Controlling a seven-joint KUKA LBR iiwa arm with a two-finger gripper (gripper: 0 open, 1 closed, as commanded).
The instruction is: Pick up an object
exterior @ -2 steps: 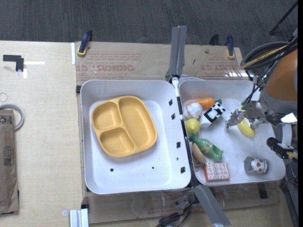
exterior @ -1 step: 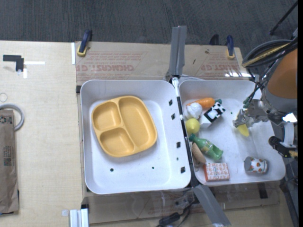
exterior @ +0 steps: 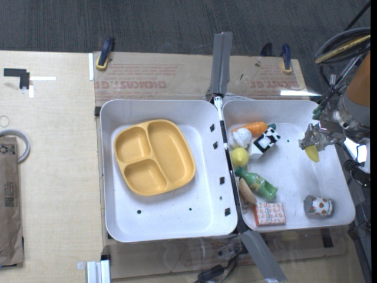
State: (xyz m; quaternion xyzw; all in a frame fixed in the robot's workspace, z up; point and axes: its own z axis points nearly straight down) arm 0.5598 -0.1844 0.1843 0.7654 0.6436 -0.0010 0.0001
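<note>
My gripper (exterior: pixel 311 144) hangs over the right side of the right bin (exterior: pixel 294 173), reaching in from the right. A small yellow object (exterior: pixel 311 154) sticks out from between its fingertips, and the fingers are closed on it. The bin's left side holds an orange carrot (exterior: pixel 255 127), a white lump (exterior: pixel 241 137), a black-and-white toy (exterior: pixel 267 139), a yellow ball (exterior: pixel 239 156) and a green bottle (exterior: pixel 258 183). A red-and-white box (exterior: pixel 270 214) and a spotted cup (exterior: pixel 318 206) lie near its front edge.
The left bin (exterior: pixel 118 217) holds a yellow divided plate (exterior: pixel 154 157). A grey divider (exterior: pixel 221 69) runs between the bins at the back. Cardboard with blue clamps (exterior: pixel 105 53) lies behind them. Cables (exterior: pixel 344 46) hang at the far right.
</note>
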